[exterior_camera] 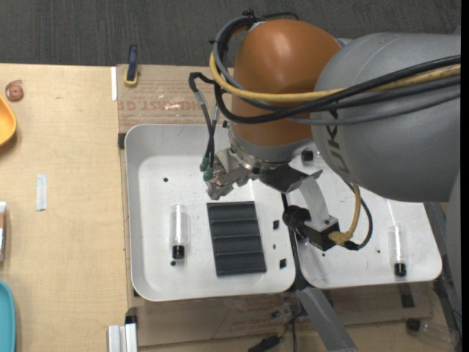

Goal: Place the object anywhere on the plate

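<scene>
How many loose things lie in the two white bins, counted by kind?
Clear tube with black cap: 2, one in the left bin and one in the right bin
Black ribbed block: 1
Total: 3

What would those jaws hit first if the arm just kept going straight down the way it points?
Probably the black ribbed block in the left bin, near its top edge, or the bin floor beside it. The gripper hangs just above that edge, and depth is hard to judge from this slanted view.
</scene>
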